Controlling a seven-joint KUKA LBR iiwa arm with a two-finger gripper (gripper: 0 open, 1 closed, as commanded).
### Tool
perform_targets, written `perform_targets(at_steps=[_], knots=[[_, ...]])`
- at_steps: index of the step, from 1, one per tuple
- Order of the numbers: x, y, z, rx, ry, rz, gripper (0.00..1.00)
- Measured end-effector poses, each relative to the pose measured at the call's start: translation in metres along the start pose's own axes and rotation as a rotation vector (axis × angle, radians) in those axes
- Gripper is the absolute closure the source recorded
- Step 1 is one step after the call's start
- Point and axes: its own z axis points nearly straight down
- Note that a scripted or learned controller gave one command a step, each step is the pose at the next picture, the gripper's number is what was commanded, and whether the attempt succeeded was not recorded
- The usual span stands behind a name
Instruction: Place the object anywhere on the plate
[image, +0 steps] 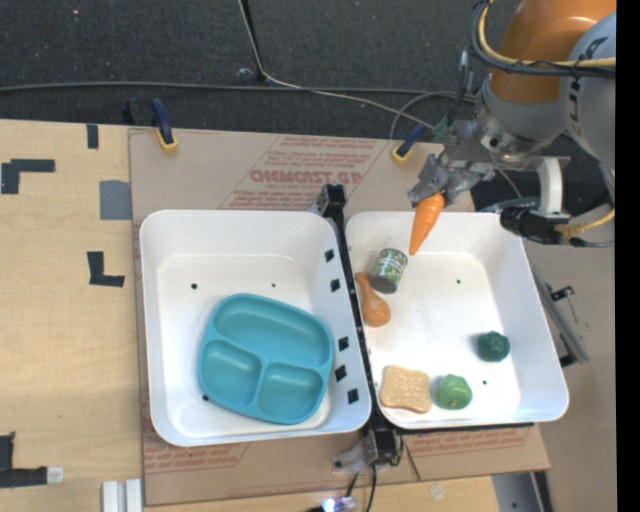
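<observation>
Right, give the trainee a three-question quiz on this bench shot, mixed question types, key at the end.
1. True or false: the gripper has the toy carrot between its fingers.
2. Which bin holds the teal divided plate? A) left-hand bin B) right-hand bin
3. Fill in: the toast slice lies right beside a green ____.

Key: 1 true; 2 A; 3 pepper. The carrot hangs above the right-hand bin's far edge, so it is not yet on the plate.
</observation>
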Motion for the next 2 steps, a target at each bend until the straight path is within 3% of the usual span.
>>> perform_targets(at_steps=[2], knots=[[0.100,-0.043,0.017,0.002,0.000,-0.001,1.00]])
